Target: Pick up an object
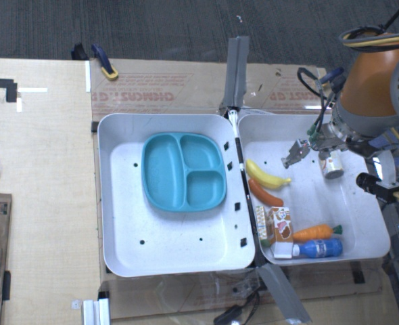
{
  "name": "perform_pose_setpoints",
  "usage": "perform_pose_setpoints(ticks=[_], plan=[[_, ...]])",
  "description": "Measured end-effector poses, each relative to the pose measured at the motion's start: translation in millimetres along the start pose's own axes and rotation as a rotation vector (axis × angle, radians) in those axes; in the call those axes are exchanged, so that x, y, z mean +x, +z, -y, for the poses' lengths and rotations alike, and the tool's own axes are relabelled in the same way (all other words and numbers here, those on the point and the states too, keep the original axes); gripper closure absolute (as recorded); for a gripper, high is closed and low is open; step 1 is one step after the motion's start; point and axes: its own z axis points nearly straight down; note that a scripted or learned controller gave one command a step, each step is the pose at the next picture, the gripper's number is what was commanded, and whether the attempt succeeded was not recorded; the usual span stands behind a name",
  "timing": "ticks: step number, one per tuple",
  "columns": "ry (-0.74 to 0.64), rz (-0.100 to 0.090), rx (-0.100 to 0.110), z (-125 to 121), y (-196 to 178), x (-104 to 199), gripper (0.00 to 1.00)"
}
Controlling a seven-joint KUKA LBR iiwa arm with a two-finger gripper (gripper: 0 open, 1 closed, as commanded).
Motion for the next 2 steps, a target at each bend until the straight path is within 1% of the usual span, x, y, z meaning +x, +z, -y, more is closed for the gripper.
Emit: perform_pose_setpoints(ticks=[1,2], plan=[[0.041,0.0,0.0,-23.3,53.3,3.6,0.0],[-0.054,0.002,-0.004,-67.3,75.4,-16.7,0.0]])
